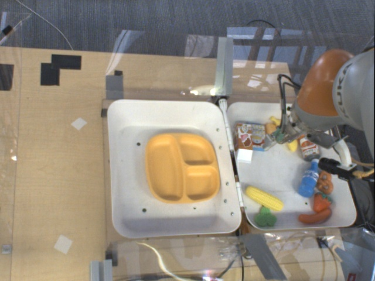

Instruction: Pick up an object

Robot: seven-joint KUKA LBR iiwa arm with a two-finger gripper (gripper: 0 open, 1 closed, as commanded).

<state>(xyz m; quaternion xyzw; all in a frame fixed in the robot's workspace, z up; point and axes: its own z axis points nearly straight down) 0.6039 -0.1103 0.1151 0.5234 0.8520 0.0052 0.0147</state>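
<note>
End effector (283,134) low in right bin (281,165)

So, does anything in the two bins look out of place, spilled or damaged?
Nothing stands out. The yellow divided tray lies flat in the left bin. The toy food, such as the corn and the blue bottle, lies loosely in the right bin, with no spill or damage visible.

You've got the right bin (275,177) full of toy food: corn (264,198) lying near the front, broccoli (266,217) beside it, a blue bottle (309,180), and what's probably a sausage (314,217) front-right.
</note>
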